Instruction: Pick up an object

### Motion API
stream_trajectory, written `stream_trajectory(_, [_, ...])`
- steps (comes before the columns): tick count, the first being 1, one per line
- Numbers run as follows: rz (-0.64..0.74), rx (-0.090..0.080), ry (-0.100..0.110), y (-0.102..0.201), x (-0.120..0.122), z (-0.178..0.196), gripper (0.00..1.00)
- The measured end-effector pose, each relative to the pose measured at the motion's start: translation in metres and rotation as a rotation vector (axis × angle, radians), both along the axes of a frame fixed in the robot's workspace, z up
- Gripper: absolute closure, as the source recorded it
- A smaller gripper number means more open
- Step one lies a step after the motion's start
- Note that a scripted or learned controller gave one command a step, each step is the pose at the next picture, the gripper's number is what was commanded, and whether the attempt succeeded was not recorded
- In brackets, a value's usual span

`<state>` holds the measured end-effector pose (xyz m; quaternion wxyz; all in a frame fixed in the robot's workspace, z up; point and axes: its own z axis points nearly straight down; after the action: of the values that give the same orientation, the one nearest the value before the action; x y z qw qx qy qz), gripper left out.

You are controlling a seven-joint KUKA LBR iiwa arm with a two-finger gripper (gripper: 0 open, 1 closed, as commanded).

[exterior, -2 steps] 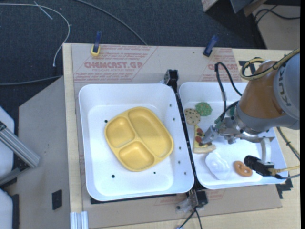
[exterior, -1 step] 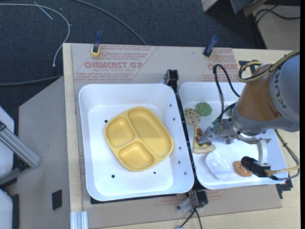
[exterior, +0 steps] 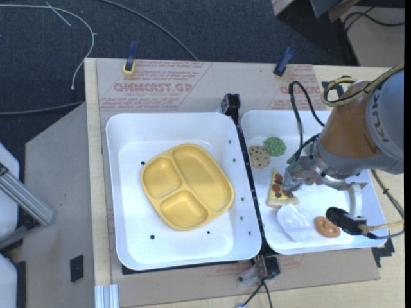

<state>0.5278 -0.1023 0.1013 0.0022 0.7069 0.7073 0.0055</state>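
The right bin holds several small toy foods. A pizza slice lies near its left wall. A round cookie and a green leafy piece sit farther back. A clear plastic piece and an orange pretzel-like piece lie near the front. My gripper hangs low at the right edge of the pizza slice, just in front of the green piece. I see nothing held in it, and I cannot tell whether it touches the slice.
The left bin holds a yellow divided tray in its middle. A black clamp sits at the back between the two bins. The arm's grey and orange body covers the back right of the right bin.
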Motion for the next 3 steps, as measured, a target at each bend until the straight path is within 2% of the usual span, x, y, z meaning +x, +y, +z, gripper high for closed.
stream_trajectory(1, [0.0, -0.005, 0.007, -0.007, 0.001, 0.045, 1.0])
stream_trajectory(2, [0.001, -0.006, 0.003, -0.008, 0.005, 0.11, 1.0])
stream_trajectory(3, [0.001, -0.005, 0.006, -0.008, 0.006, 0.151, 1.0])
